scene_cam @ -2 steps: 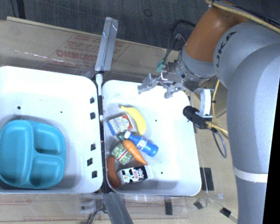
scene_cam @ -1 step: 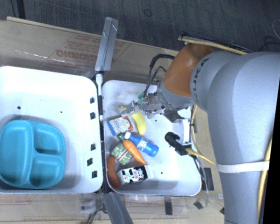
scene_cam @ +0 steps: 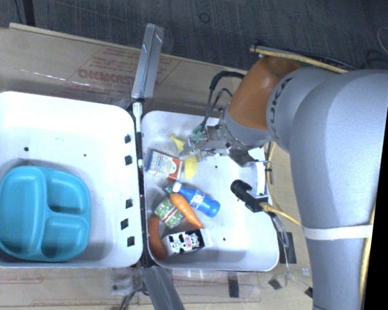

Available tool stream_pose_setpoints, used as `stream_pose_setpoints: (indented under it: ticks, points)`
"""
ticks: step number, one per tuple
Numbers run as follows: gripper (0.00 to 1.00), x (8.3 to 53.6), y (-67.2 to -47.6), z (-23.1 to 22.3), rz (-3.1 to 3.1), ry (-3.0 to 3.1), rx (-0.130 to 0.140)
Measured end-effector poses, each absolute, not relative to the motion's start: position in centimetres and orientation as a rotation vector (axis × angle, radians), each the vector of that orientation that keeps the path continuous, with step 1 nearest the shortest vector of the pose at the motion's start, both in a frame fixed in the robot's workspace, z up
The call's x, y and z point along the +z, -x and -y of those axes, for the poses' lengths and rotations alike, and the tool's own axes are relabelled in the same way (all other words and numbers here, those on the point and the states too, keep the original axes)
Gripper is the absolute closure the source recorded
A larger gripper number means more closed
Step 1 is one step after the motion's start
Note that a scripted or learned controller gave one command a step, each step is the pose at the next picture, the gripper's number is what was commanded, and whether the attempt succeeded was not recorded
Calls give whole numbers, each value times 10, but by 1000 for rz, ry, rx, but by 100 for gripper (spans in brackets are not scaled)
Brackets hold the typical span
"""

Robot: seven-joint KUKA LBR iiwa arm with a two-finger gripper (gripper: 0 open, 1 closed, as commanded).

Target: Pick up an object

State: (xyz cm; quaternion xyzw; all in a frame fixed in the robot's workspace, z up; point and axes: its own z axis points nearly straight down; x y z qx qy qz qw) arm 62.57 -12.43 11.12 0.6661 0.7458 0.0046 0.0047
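My gripper (scene_cam: pixel 199 143) is low over the far part of the right bin (scene_cam: pixel 238 251), right beside a yellow piece (scene_cam: pixel 187 161). A small white and red carton (scene_cam: pixel 164 163) lies just left of that. Nearer the front lie a blue bottle (scene_cam: pixel 200 201), an orange carrot (scene_cam: pixel 188 210), a green can (scene_cam: pixel 168 211), a brown sausage (scene_cam: pixel 155 238) and a black-and-white carton (scene_cam: pixel 185 241). The grey arm with its orange band (scene_cam: pixel 257 95) covers the bin's far right corner.
The left bin (scene_cam: pixel 58 120) holds a blue divided plate (scene_cam: pixel 43 213) in its near left part. A metal divider (scene_cam: pixel 139 119) runs between the two bins. The right bin's near right floor is bare white.
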Motion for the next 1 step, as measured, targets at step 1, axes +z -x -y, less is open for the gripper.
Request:
stream_pose_setpoints:
  ticks: [1]
  points:
    - [100, 266, -583, 98, -2400, -2027, -1]
